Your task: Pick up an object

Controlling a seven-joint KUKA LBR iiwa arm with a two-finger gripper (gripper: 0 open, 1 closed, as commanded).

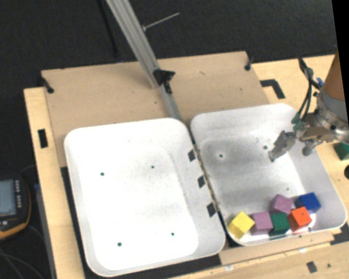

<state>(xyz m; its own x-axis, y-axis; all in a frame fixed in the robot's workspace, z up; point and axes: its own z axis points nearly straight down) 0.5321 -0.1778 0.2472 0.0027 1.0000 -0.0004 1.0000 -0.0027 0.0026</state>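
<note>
White bins: two side by side; the right bin [237, 127] holds every block.
Blocks: yellow block [241, 223], purple block [262, 221], green block [279, 221], orange block [300, 218], blue block [307, 202], clustered along the near wall.
Approach: the gripper [285, 144] should be brought down over an outlying block, probably yellow.
Fingers: opening cannot be told; nothing is seen held.

A single fixed camera looks down at a slant from well above the desk [142, 95], far enough to frame the left bin [137, 192] and right bin [238, 133] together.
</note>
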